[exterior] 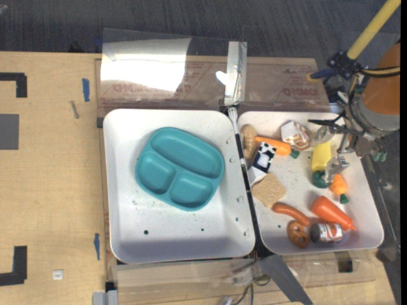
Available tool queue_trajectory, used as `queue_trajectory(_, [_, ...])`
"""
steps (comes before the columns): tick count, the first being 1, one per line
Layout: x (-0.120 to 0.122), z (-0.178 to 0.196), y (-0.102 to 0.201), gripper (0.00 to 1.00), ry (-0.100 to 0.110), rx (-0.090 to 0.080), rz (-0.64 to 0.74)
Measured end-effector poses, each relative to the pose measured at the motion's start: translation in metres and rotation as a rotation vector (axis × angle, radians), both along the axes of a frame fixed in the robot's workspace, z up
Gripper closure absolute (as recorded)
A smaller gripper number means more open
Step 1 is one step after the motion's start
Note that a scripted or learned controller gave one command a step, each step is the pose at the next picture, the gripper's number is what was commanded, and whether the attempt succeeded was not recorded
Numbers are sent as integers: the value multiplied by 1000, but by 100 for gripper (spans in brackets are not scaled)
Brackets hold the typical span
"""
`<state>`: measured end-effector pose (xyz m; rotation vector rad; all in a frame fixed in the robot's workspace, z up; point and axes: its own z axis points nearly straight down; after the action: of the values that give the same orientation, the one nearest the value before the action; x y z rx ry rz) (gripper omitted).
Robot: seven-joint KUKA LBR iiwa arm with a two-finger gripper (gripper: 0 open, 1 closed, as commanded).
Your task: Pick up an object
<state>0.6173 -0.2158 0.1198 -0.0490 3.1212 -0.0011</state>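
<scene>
From above, two white bins: the left bin (127, 234) holds one teal divided plate (180, 167). My fingers' (336, 164) state I cannot tell; they hang in the right bin (369, 234), touching one yellow block (321, 155).

arm (381, 100): grey | orange band | black cables | metallic end effector (339, 164)

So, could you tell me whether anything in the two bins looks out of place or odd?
Nothing looks spilled or damaged. The teal plate sits askew in the left bin; a soda can lies tipped over.
</scene>
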Motion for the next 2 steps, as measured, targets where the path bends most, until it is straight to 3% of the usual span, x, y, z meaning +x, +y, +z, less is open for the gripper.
queue_trajectory(1, [-10, -9, -3, 0, -19, 2, -60])
queue_trajectory(2, [-26, -11, -6, 0, -20, -4, -69])
